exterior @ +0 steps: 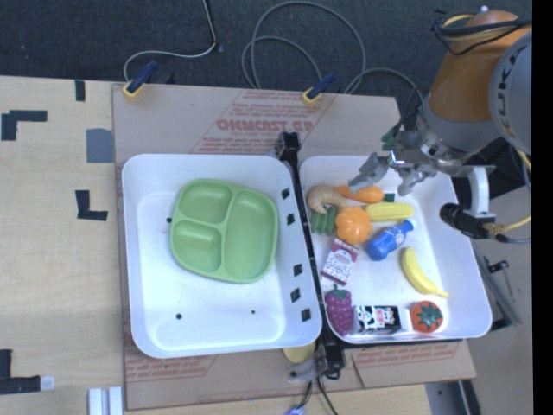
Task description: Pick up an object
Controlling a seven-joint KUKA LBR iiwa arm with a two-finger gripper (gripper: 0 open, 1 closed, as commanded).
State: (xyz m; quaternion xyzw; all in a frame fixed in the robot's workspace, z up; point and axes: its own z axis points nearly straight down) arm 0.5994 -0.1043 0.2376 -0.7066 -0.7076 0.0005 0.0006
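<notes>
We see hand (390, 175) spread open, grasping nothing, hovering just above corn cob (390, 212). Carrot (363, 194) just left of corn; orange (352, 224) beside it, lower left.

Printed marks you can read on the bench

You can make out one line of red block lettering on the brown cardboard sheet (259, 124) under the bins, at about 12 o'clock from the left bin (138, 232); it looks like "CHEMCAST GP", though the letters are soft. Fainter red print repeats on the cardboard's lower edge at 6 o'clock, too small to read. In the right bin (471, 266), the small red-and-white carton (339, 262) and the black-and-white carton (378, 318) at 6 o'clock carry printed labels, but you cannot read them.
</notes>
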